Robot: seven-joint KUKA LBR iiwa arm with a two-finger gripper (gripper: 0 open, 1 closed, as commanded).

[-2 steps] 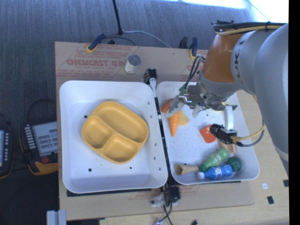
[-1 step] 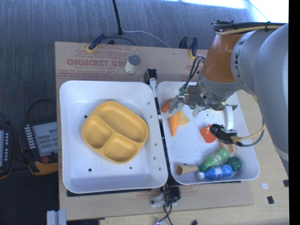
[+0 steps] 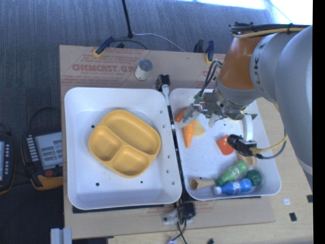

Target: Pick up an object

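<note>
Figure: overhead view of the bench, read from the near edge to the far edge. In the near corner of the right bin I see a blue bottle lying on its side. A green bottle lies just behind and touches it. A small green round item sits at their right, and a tan cone lies to their left by the near wall. Further in, a red-orange piece rests on the bin floor. To its left a toy carrot lies close to the wall shared with the other bin. The left bin holds a yellow three-compartment plate near its middle.

The gripper hangs over the far part of the right bin, just above the carrot's thick end and next to a small orange piece. I cannot tell whether the claw is open or closed, and I see nothing held in it. Every candidate object lies in the right bin.

Beyond the bins, on the brown board, stands a small grey-topped spool. A blue and yellow clamp grips the far edge.
</note>
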